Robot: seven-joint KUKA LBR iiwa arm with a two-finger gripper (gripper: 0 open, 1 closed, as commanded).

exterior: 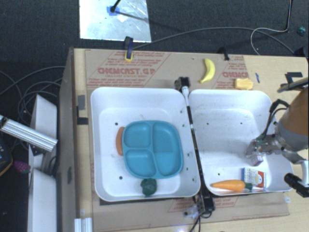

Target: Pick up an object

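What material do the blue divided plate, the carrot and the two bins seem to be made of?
Blue divided plate: likely moulded plastic, matte, with an even colour and rounded compartment ridges.
Carrot: probably a plastic toy, smooth and uniformly orange.
Left bin and right bin: apparently thin formed white plastic, with rounded corners and a faint sheen.

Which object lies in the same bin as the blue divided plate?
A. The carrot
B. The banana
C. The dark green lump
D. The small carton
C: the dark green lump sits just below the blue divided plate inside the left bin, while the carrot and small carton lie in the right bin, and the banana rests on the cardboard behind the bins.
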